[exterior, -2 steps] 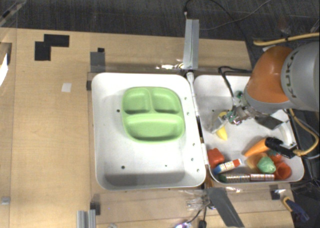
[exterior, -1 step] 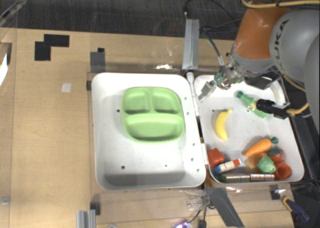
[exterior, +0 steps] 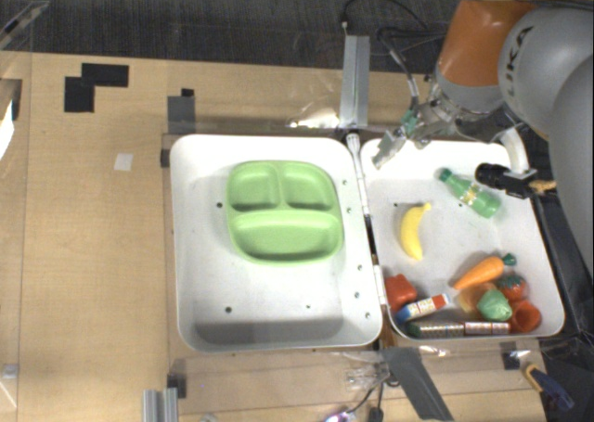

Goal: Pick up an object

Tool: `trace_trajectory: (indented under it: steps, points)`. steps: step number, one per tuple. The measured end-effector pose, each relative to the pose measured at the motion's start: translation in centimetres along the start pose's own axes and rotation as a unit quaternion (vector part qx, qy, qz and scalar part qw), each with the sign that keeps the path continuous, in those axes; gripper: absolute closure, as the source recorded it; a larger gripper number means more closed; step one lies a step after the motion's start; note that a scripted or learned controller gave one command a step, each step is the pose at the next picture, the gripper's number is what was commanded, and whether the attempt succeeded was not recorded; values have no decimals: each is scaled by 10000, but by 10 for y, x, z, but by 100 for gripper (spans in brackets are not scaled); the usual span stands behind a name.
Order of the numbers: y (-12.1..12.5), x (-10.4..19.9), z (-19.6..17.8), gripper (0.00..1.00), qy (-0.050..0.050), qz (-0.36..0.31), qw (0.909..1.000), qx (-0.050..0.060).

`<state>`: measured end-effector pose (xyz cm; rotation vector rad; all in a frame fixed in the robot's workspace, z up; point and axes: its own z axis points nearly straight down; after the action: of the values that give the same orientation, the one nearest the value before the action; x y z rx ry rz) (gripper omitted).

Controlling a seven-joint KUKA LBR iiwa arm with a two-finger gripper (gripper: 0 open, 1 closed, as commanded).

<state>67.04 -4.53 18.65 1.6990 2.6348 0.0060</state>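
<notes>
The right bin (exterior: 548, 272) holds the loose objects: a yellow banana (exterior: 413, 230) near its middle, a green bottle (exterior: 469, 193) lying toward the back right, and an orange carrot (exterior: 480, 272) in front of that. My gripper (exterior: 397, 140) hangs over the bin's back left corner, tilted down to the left and well apart from the banana. Nothing shows in it. The grey arm with its orange band (exterior: 478, 31) reaches in from the upper right.
A green divided plate (exterior: 283, 210) lies in the left bin (exterior: 200, 300). Piled along the right bin's front edge are a red block (exterior: 401, 290), a green pepper (exterior: 494, 304), a red cup (exterior: 526, 316) and a dark stick (exterior: 459, 327). A metal post (exterior: 355, 77) stands behind the bins.
</notes>
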Motion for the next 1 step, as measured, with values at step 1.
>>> trace_trajectory:
  steps: [1]
  points:
    - [-84, 0, 0, 0, 3, 37, 10000, 8]
